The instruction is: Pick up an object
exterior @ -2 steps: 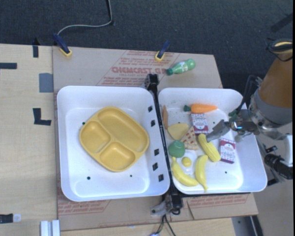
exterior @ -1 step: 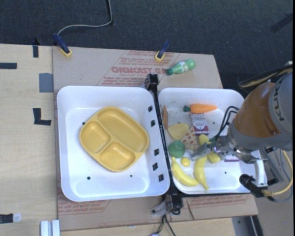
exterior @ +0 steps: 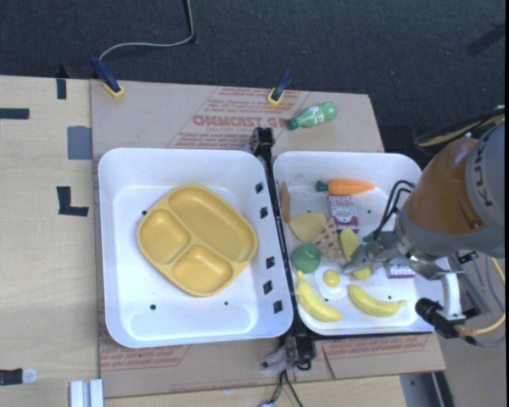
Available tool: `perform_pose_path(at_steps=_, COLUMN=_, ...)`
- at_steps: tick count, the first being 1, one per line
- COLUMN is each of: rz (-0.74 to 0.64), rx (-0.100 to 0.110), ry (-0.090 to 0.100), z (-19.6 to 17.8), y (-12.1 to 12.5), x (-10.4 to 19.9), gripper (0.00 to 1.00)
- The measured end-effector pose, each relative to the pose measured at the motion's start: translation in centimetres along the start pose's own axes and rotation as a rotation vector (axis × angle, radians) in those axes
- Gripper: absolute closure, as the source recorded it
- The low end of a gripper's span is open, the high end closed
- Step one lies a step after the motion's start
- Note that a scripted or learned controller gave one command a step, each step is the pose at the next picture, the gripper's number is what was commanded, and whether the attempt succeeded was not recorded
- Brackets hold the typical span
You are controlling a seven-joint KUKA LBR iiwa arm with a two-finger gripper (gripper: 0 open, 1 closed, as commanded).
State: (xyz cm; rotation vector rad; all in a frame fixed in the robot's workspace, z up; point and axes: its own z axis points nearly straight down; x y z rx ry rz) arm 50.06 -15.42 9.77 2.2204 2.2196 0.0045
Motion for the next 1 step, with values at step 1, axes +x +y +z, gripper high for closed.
perform_pose_path(at_steps=1, rz=-0.004, rx=0.004, ry=0.002, z=-8.97, y=-1.61, x=11.0, gripper=1.0)
